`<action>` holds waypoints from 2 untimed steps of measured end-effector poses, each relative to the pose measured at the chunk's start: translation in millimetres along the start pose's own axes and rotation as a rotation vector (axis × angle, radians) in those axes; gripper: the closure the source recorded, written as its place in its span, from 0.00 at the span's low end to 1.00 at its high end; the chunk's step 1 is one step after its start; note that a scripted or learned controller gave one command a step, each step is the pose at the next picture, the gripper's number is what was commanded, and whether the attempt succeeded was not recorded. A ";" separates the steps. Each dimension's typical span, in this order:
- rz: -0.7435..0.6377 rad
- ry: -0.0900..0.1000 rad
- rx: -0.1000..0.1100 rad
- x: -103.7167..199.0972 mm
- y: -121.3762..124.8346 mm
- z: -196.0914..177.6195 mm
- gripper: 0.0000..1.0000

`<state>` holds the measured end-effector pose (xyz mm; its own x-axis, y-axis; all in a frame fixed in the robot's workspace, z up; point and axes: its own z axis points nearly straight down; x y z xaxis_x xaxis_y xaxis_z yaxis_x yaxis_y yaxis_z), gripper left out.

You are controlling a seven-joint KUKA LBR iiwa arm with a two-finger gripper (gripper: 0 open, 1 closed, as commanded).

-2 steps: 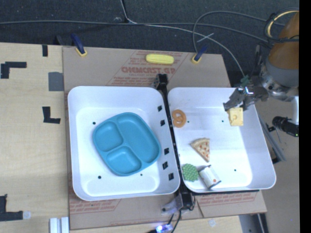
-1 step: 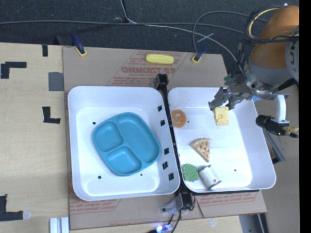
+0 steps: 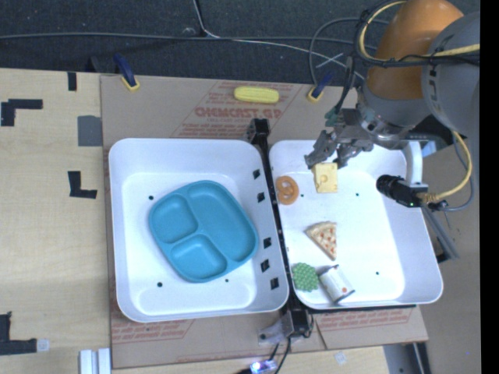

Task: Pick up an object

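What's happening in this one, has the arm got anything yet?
The gripper is down over the back of the right bin, right at a yellow cheese wedge; whether it grips the wedge can't be made out. A pretzel, a pizza slice, a green item and a small can lie loose in that bin. The left bin holds a blue divided plate.

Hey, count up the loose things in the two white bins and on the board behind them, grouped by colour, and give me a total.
Blue: 1, tray
Yellow: 2, cheese, corn
Orange-brown: 2, donut, pizza slice
Green: 1, leafy piece
White and red: 1, can
Total: 7
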<state>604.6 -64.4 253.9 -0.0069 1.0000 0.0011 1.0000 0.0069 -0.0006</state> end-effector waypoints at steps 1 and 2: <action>0.001 0.000 0.000 52.3 5.9 -0.7 1.00; 0.001 -0.001 0.000 101.6 23.7 -1.2 1.00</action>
<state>627.6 37.4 255.1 -0.0054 1.0000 0.0003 1.0000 0.0054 -0.0002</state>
